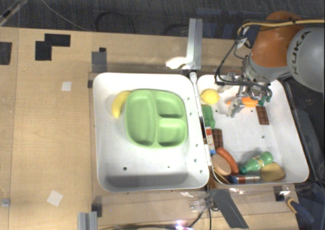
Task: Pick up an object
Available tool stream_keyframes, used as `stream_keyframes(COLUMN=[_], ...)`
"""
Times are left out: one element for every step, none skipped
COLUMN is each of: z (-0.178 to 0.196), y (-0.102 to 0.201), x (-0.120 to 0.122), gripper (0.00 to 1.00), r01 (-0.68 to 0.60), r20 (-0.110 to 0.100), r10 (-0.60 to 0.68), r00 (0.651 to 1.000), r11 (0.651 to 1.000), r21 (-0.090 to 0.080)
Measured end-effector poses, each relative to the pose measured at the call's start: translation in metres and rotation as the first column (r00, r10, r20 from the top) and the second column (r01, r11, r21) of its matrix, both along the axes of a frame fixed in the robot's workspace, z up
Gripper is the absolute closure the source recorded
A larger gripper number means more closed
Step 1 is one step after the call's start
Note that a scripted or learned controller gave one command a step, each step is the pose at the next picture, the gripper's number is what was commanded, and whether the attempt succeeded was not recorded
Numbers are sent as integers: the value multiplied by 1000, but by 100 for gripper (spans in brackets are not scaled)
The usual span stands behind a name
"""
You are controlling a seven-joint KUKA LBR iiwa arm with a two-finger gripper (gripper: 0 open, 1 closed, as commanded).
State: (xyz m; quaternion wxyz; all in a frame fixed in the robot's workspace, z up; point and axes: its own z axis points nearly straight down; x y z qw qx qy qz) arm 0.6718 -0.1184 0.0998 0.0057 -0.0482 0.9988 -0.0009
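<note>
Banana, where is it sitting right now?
The banana lies in the left bin, near its upper-left corner, tucked against the left edge of the green divided tray.

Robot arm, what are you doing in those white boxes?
The robot arm reaches into the right bin, and its gripper sits low over a small orange piece. Whether it has grabbed it is unclear. Nearby lie a yellow lemon and a brown bar. The left bin has a green tray and a banana.
</note>
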Motion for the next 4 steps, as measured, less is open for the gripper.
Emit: stream_keyframes(z=[-11,4,106,116], y=[32,33,63,64], x=[-3,3,-9,-7], gripper=[0,100,100,100], r01=[136,133,-55,-57], r20=[-15,13,9,15], r10=[-136,-133,55,57], r00=[991,991,998,998], r11=[991,991,998,998], r21=[-2,1,0,1])
